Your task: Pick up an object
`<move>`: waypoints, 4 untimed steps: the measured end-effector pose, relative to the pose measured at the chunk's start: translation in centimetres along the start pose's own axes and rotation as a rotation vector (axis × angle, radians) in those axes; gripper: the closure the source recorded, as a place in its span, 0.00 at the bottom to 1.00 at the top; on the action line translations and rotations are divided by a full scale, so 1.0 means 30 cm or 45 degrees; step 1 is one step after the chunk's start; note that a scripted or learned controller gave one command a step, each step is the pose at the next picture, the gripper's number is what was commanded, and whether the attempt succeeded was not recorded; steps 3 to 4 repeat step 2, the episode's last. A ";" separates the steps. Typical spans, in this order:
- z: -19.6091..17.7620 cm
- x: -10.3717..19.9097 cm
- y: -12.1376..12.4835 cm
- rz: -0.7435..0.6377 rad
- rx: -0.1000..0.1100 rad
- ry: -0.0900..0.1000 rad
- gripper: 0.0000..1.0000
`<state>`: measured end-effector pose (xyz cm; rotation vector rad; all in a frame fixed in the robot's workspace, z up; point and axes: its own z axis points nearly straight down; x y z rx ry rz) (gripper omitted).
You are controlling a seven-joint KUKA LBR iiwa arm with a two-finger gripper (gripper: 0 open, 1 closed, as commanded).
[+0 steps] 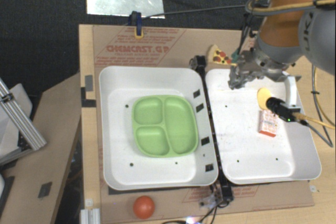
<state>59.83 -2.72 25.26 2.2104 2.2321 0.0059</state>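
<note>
Approach step, I'd say: claw [235, 81] hangs over the right bin's [247, 165] 11 o'clock corner, opening can't tell, nothing visibly held, so next it needs shifting toward the yellow fruit [262, 95] at its 4 o'clock or the small carton [268, 124] at 5, then descending.

The bench [105, 42] is viewed from one fixed camera set above it and tilted down at a slant, far enough back that the left bin [113, 113] and the right bin [236, 134] are taken in whole, the arm [294, 8] being seen entering from the right.
</note>
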 end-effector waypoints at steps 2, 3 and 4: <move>0.090 0.379 0.020 0.001 0.003 0.000 1.00; 0.090 0.379 0.020 0.001 0.003 0.000 1.00; 0.090 0.379 0.020 0.001 0.003 0.000 1.00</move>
